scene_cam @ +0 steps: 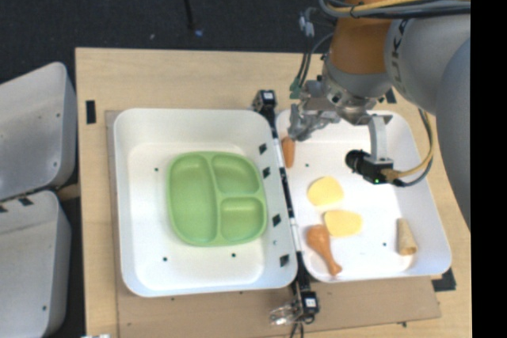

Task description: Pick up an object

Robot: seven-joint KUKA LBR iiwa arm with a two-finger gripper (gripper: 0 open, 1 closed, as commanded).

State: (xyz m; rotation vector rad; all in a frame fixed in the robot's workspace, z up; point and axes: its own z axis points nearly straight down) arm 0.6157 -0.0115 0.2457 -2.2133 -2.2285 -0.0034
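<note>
Carrot [288, 152] under jaws [299, 127], grip unclear; yellow slices [325, 191], drumstick [323, 246] nearby.

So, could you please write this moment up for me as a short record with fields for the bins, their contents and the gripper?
left bin: holds a green divided tray, lying flat
right bin: holds a small carrot, two yellow pieces, an orange drumstick-shaped toy and a tan cone-like piece
gripper: above the right bin's far left corner, just over the carrot's upper end
grasp: cannot tell; nothing seen between the fingers
arm: reaches in from the right
</note>
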